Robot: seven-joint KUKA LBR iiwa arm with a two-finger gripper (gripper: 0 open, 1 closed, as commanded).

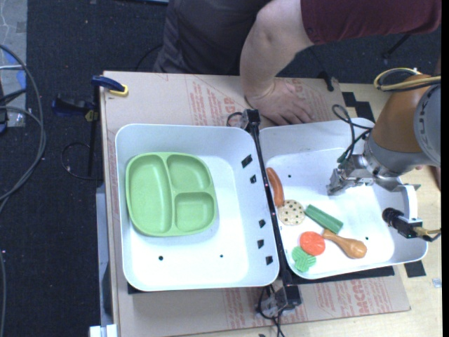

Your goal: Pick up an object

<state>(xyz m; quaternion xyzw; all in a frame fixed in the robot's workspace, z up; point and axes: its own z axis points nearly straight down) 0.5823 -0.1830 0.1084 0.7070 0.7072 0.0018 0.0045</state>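
Claw (342, 183) sits low over the right bin (309, 153), upper middle; whether it is apart or together, cannot tell. Objects lie apart from it, lower in that bin: sausage (275, 186), cracker (290, 212), green block (323, 218), tomato (313, 243), wooden spoon (346, 243). Left bin (140, 139) holds a green tray (170, 193). A person's arm (280, 55) rests on the table (203, 93) behind.
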